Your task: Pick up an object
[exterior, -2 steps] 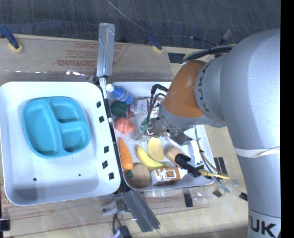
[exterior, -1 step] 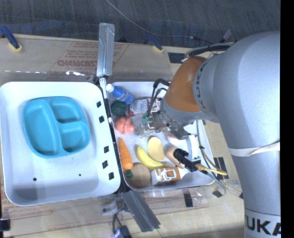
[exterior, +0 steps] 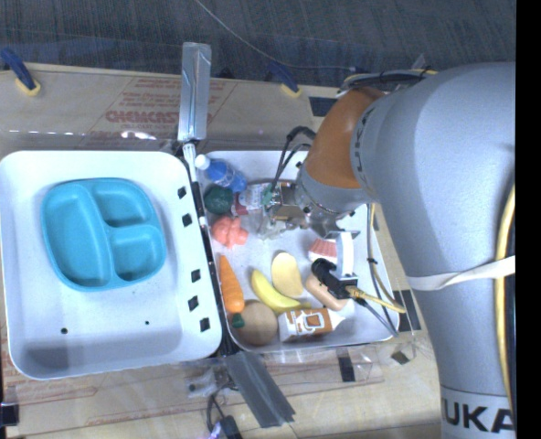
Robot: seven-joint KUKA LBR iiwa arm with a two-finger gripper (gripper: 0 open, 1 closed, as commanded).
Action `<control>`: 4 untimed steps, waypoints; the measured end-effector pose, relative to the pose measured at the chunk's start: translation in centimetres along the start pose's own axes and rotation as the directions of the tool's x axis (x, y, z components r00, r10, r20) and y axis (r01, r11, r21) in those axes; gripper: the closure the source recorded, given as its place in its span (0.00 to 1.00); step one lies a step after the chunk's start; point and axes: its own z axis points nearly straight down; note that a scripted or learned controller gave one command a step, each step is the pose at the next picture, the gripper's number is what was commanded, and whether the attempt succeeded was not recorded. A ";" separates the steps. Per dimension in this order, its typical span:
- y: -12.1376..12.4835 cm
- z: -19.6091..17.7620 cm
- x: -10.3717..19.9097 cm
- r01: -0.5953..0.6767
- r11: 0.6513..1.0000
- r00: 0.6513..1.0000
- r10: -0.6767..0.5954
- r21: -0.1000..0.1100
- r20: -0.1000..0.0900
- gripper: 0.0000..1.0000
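Banana point(exterior: 269, 293) just below the jaws: light, curved, slippery; take its middle. Jaws' state you cannot tell.

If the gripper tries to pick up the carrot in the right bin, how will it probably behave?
The carrot looks like a smooth, tapered toy, so it is probably stiff and light, and may slip out toward its thin end. It lies close to the bin wall beside the banana, so fingers may have little room. Being round, it could roll if pushed sideways.
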 end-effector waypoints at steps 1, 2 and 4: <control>2.8 0.0 3.0 0.196 0.981 0.981 -0.196 -0.002 0.000 0.00; -1.5 0.1 2.1 0.030 1.000 1.000 -0.030 0.006 -0.002 0.00; -3.0 0.2 2.4 0.017 1.000 1.000 -0.017 0.006 -0.001 0.00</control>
